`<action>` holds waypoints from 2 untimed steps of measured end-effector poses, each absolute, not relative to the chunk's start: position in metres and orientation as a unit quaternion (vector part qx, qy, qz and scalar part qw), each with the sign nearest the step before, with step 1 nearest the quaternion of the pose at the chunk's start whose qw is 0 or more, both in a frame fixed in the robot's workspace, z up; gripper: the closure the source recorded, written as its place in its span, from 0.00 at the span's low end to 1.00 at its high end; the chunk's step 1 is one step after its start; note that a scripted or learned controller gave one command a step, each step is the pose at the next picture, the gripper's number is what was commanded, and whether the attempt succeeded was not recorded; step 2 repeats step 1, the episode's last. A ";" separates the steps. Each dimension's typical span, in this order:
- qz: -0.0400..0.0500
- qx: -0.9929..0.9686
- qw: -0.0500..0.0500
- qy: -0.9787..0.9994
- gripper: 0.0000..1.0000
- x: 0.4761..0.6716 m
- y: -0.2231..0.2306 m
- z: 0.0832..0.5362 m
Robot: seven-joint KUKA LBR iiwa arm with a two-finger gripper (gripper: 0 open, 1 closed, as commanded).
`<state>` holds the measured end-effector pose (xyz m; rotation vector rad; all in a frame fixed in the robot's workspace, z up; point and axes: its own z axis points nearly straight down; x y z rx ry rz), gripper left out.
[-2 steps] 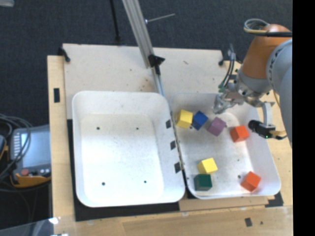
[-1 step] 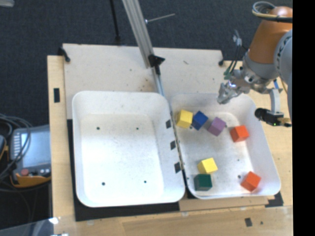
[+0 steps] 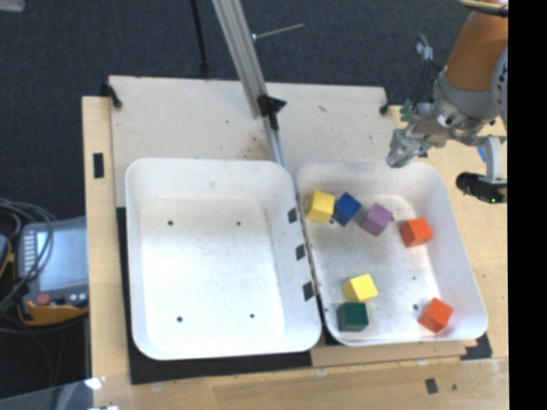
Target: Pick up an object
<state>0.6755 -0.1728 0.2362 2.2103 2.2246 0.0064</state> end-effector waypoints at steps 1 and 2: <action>0.002 0.704 0.002 0.710 1.00 0.676 -0.174 0.261; 0.002 0.704 0.002 0.710 1.00 0.676 -0.174 0.261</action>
